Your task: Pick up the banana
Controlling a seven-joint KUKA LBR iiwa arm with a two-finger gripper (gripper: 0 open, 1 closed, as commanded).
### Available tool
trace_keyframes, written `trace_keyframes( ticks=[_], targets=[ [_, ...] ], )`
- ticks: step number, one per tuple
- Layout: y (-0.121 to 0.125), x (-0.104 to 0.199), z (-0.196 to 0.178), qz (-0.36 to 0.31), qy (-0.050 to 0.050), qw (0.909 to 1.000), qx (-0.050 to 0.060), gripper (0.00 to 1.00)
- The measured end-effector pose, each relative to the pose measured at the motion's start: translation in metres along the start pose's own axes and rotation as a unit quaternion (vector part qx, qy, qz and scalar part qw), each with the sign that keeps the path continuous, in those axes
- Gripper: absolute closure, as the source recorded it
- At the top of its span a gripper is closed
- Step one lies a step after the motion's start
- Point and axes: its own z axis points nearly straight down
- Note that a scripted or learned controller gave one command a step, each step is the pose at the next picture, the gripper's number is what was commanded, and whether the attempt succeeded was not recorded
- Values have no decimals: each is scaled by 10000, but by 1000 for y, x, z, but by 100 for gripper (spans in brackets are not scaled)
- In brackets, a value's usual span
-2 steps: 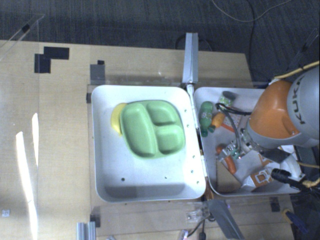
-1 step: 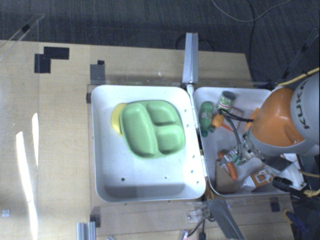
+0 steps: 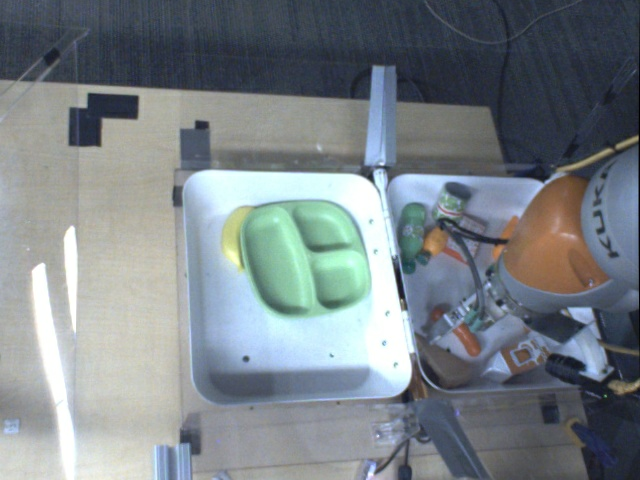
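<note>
Jaws (image 3: 470,318) of mine hang low inside the right bin (image 3: 520,184), near its front wall, and the clutter around them keeps me from telling whether they are spread or pressed together. Nothing shows clearly between them. My orange band (image 3: 555,238) and grey wrist cover much of that bin's right half.

Taking the green divided tray (image 3: 305,256) as my landmark: it lies upside down or tilted in the left bin (image 3: 290,368), toward that bin's back. The banana (image 3: 233,238) peeks out from under the tray's left edge, only a yellow sliver of it visible, touching the tray. That puts it well apart from my jaws, across the wall between the two bins.

To the right of the tray, just over that wall, a green bottle (image 3: 412,230) lies along the right bin's left side. Beyond it, toward the back, sits a small jar (image 3: 452,201) with a green label whose print is too small to read. An orange piece (image 3: 436,240) lies beside the bottle, and a red-orange item (image 3: 466,340) lies just under my jaws. A brown flat piece (image 3: 452,368) fills the bin's front corner.

On my casing I read the letters "KU" (image 3: 627,213). A black cable (image 3: 500,28) loops on the dark floor behind the surface (image 3: 110,298).
</note>
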Motion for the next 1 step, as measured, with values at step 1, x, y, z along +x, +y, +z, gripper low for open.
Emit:
trace_keyframes(
  ticks=[1],
  targets=[
    [65, -50, 2, -1194, 29, 9928, 16, 0]
  ],
)
